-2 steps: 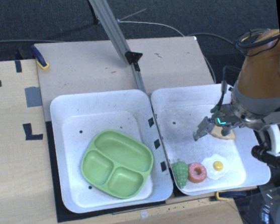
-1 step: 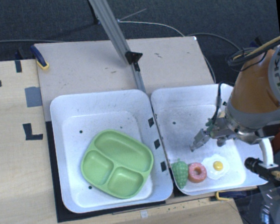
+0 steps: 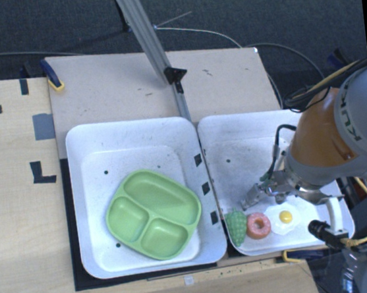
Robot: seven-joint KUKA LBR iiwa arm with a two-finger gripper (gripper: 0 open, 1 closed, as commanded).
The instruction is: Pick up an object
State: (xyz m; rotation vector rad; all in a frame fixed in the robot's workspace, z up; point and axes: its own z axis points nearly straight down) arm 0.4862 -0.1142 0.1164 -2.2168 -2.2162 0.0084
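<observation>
Three small toys lie bunched in the near corner of the right bin: a green leafy piece against the bin's left wall, a pink doughnut touching it, and a fried egg just beside the doughnut. Any of them could serve as the object to pick up. Just above them hovers the gripper, slanting down and left from the grey arm with its orange band. From where I stand it looks as though the fingers are slightly parted with nothing between them, but they are small and blurred against the white floor, so I honestly cannot tell how open they are. Nothing appears to be held.

The worry, to my eye, is crowding. The toys sit so close that a descent on the doughnut could land one finger on the leafy piece or the egg and shove rather than grip. The bin's wall and near rim hem in that corner too, so a finger might catch plastic. The egg looks flat and could slip out of a pinch.

Further off, the left bin holds a green divided tray, well apart from the action, and both bins rest on the table.
</observation>
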